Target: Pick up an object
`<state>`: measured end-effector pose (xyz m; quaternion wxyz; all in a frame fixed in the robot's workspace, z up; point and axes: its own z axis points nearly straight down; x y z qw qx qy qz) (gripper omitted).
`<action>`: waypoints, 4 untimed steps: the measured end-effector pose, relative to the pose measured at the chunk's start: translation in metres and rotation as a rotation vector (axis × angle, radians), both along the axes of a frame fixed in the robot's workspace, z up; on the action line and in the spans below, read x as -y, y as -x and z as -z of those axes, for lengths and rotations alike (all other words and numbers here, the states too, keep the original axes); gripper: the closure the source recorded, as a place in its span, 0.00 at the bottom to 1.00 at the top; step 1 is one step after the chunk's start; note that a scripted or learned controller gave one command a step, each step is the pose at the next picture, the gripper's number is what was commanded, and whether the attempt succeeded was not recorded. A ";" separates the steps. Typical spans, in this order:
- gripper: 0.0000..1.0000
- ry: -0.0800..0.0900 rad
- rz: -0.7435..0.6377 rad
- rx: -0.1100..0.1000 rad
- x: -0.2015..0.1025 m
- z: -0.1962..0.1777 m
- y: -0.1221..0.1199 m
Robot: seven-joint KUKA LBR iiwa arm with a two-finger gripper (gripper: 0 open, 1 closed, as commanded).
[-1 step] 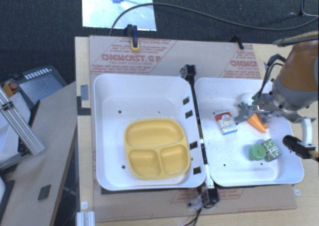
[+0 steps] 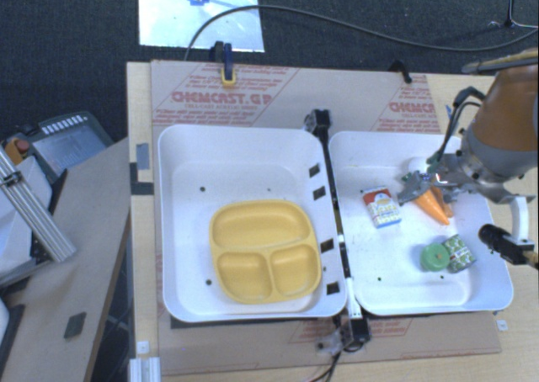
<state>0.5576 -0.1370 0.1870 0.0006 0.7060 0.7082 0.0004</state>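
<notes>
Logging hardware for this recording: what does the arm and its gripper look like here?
The arm has a rounded orange section above a grey wrist. Thin dark cables loop along its side. The gripper is small, metallic grey, with a tiny lit spot near it. A black part juts out lower right.

arm [image 2: 505, 119] — cut off at right edge | tool [image 2: 418, 185] — partly covers carrot [image 2: 436, 206]

Even overhead light, soft shadows, slightly grainy, sharp enough.

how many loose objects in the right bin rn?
3. A small red and white box left of center, an orange carrot at the gripper, and a green toy near the front. The arm may hide more.
</notes>
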 end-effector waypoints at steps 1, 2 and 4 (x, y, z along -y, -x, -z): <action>0.00 -0.001 0.001 -0.004 0.001 0.059 -0.007; 0.00 -0.003 0.002 0.002 0.001 0.100 -0.010; 1.00 0.002 -0.002 0.007 -0.001 0.021 -0.020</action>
